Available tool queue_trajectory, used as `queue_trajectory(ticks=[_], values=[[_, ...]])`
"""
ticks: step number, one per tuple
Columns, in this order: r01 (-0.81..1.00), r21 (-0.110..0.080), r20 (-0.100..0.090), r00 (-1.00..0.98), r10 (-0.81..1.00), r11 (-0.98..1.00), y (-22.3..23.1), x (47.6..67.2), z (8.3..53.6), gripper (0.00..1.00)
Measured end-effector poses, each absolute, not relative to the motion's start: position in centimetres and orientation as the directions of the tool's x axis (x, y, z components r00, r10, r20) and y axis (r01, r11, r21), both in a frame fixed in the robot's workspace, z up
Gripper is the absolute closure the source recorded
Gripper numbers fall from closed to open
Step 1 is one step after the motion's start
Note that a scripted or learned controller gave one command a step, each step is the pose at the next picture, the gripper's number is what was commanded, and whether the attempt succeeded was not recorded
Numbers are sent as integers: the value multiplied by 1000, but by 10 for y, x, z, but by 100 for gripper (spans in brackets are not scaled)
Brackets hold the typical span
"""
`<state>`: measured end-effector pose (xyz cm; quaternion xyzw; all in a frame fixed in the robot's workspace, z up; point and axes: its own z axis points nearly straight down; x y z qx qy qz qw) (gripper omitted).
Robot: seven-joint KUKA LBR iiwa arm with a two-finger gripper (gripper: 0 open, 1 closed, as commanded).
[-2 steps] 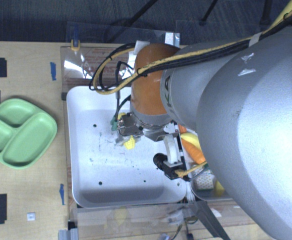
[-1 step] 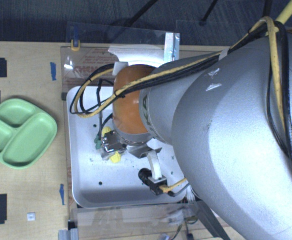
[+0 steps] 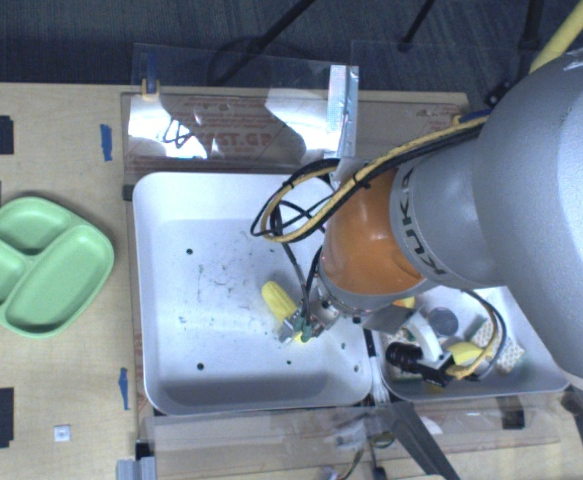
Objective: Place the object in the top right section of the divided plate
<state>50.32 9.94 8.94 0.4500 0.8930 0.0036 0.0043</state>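
The green divided plate (image 3: 39, 265) lies on the wooden bench to the left of the bins, with three sections and nothing in them. A small yellow object (image 3: 277, 298) lies in the middle of the left white bin (image 3: 171, 228). My gripper (image 3: 299, 330) hangs low over that bin's floor, just right of and below the yellow object, touching or almost touching it. A bit of green and yellow shows at the gripper's tip. The orange wrist band and grey arm hide what is behind them.
The right bin (image 3: 531, 383) holds a grey disc (image 3: 441, 320), a yellow piece (image 3: 467, 355), a black piece (image 3: 411, 358) and a white netted item (image 3: 508, 354). A clear plastic wall (image 3: 241, 118) stands behind the left bin.
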Motion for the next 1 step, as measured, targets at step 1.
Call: queue_trajectory(ticks=[1], values=[[800, 11, -1, -600, 800, 600, 103, 502, 89, 0]])
